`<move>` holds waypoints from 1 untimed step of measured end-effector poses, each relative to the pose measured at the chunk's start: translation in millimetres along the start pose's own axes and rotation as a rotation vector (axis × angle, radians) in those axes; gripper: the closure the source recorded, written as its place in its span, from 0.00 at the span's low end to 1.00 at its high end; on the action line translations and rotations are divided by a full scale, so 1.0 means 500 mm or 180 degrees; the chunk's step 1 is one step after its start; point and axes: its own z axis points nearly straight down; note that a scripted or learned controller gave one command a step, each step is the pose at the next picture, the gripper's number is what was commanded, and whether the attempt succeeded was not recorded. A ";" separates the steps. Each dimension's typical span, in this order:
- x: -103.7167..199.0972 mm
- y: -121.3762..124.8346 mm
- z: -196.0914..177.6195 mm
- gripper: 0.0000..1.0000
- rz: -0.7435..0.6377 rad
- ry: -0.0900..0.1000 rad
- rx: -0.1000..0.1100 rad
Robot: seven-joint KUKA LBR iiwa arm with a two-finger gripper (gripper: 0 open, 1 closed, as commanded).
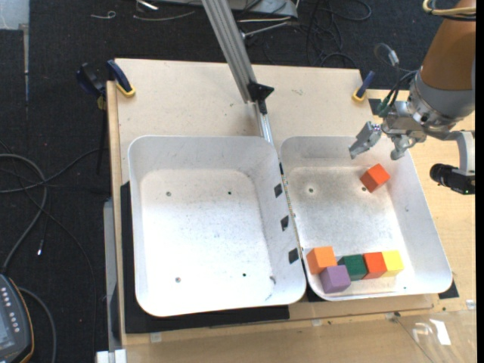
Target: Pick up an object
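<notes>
Orange block lies tilted on one corner in the upper part of the right bin, a shallow white tray with rounded corners. It sits just below the gripper, close to it, yet apart from both metal fingers. Those two fingers are spread wide, one pointing down and to the left, the other down on the right, with open space between them and nothing caught there. The claw has hold of nothing.

Above the gripper, the arm enters from the right side of the view, grey at the wrist with a broad orange band higher up.

Along the lower edge of the right bin sits a cluster of small blocks, touching or nearly touching one another: an orange cube at the left, a purple cube just below it, then a green cube, a red-orange cube and a yellow cube in a row toward the right. This cluster is well apart from the tilted orange block.

Beside it, the left bin is the same white tray shape, and the two trays meet at their inner rims. Both rest on a pale wooden bench. A slanted metal rail runs from the top of the view down to where the bins meet.
</notes>
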 end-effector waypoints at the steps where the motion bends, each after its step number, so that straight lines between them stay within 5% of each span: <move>1: -0.070 -0.113 0.313 0.00 0.0016 0.0005 0.0030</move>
